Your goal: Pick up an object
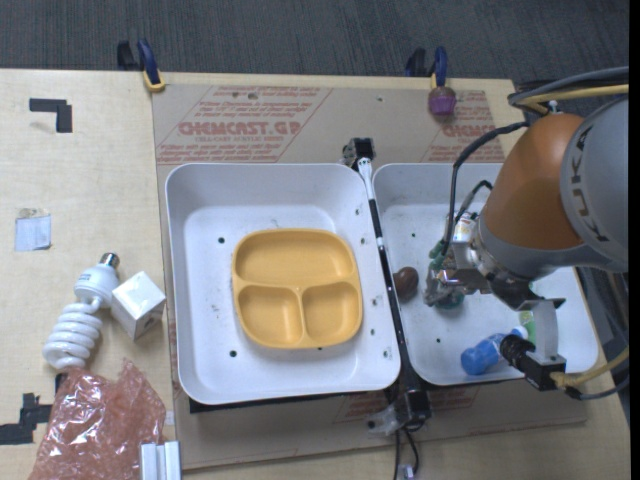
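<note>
2 shallow white plastic bins sit side by side. Left bin (pixel 190 298) holds a smooth yellow 3-compartment tray (pixel 297 288). In the right bin (pixel 420 198), the gripper (pixel 445 290) hangs near a round brown object (pixel 405 281); finger state cannot be told. A blue object (pixel 482 356) lies nearby.

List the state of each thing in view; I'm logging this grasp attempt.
Yellow three-compartment plastic tray: flat in left white bin.
Small brown round object: resting on right white bin floor.
Blue object: lying near that bin's front.
Pincer: lowered into right bin.
White spiral light bulb: lying on bench.
</note>
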`<state>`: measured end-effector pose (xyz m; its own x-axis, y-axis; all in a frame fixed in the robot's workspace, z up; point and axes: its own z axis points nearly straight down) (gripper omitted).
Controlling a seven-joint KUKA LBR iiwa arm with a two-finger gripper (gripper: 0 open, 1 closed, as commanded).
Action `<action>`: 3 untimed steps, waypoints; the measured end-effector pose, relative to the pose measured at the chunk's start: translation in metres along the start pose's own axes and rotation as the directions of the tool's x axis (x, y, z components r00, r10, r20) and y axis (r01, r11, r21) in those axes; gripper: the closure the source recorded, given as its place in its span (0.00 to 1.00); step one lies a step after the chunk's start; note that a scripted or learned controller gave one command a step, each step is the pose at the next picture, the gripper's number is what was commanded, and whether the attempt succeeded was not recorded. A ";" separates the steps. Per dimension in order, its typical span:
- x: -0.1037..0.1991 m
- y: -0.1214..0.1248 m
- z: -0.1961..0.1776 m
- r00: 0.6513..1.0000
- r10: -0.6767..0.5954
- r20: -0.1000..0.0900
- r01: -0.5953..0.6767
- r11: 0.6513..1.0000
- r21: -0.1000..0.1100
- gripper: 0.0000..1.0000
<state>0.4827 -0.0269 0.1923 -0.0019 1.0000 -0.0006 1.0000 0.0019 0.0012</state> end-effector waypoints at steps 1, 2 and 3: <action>0.000 0.000 0.000 1.000 0.000 0.000 0.000 1.000 0.000 0.00; -0.066 -0.005 0.100 1.000 0.004 0.000 -0.004 1.000 0.001 0.00; -0.067 -0.004 0.090 1.000 0.004 0.000 -0.004 1.000 -0.001 1.00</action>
<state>0.4786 -0.0938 0.1020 0.0024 1.0000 -0.0007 1.0000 -0.0024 0.0021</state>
